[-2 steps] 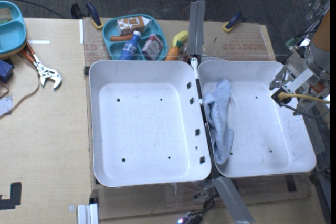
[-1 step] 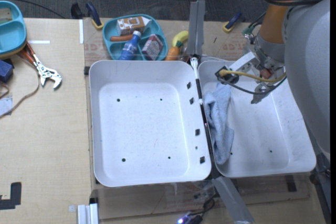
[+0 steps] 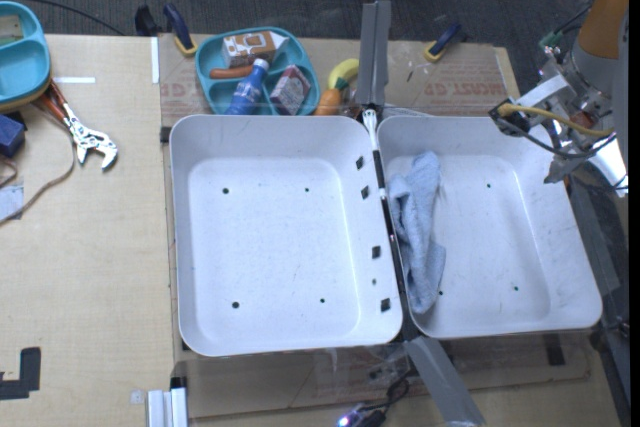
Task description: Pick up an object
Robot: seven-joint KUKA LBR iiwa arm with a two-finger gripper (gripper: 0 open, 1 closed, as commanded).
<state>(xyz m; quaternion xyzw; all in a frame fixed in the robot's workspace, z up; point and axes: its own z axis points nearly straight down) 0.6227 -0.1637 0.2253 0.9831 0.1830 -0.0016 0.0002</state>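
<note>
Two shallow white bins sit side by side on the table, divided by a grey bar that runs back from their shared edge. Taking that bar as the landmark, the left bin lies to its left and the right bin to its right.

The only thing in either bin is a crumpled pale blue-grey cloth. It lies in the right bin, just right of the bar's line, stretched along the bin's inner wall from near the back toward the front edge.

The arm comes in far to the right of the bar, above the right bin's back right corner, its orange band showing above the wrist. The gripper hangs there among cables, well apart from the cloth and nearer the back; I cannot tell how it is set.

Behind the left bin, just left of the bar, stands a teal tray holding small packages and a blue bottle. A wrench lies on the table far to the left.
</note>
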